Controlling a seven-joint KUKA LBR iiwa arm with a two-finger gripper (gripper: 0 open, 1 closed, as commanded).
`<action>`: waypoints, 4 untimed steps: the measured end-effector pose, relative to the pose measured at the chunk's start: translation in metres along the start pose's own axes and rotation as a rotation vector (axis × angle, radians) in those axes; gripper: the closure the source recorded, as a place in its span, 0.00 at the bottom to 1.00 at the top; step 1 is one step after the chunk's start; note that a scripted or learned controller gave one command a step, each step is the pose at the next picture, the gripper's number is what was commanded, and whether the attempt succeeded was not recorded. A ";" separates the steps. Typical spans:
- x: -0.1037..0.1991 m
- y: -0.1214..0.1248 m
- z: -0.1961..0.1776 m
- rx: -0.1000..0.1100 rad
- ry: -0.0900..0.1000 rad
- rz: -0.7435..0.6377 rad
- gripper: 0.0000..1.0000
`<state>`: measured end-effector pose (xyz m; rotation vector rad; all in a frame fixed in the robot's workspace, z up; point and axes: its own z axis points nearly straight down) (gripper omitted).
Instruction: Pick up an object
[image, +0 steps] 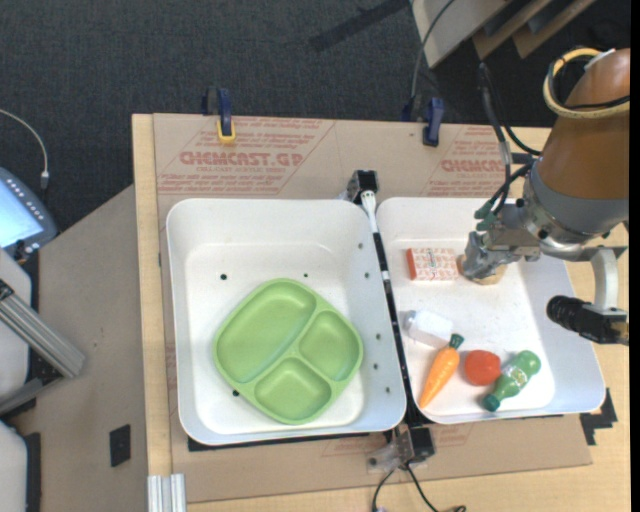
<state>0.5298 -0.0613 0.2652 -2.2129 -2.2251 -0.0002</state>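
The grey two-finger gripper (484, 262) sits low in the right white bin (575, 395), over a small tan thing at its tip; whether it is released or clenched I cannot tell, so I judge the pick not yet done. In this bin lie one red-patterned box (431, 263), one clear plastic piece (428, 325), one orange toy carrot (440, 371), one red tomato (481, 367) and one green bottle (512, 380). The left white bin (195, 240) holds one green divided plate (288, 348).
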 end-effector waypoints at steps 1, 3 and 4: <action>0.046 -0.002 0.001 0.000 0.000 0.000 1.00; 0.149 -0.020 0.011 0.001 0.000 -0.001 1.00; 0.145 -0.019 0.011 0.000 -0.002 0.005 0.00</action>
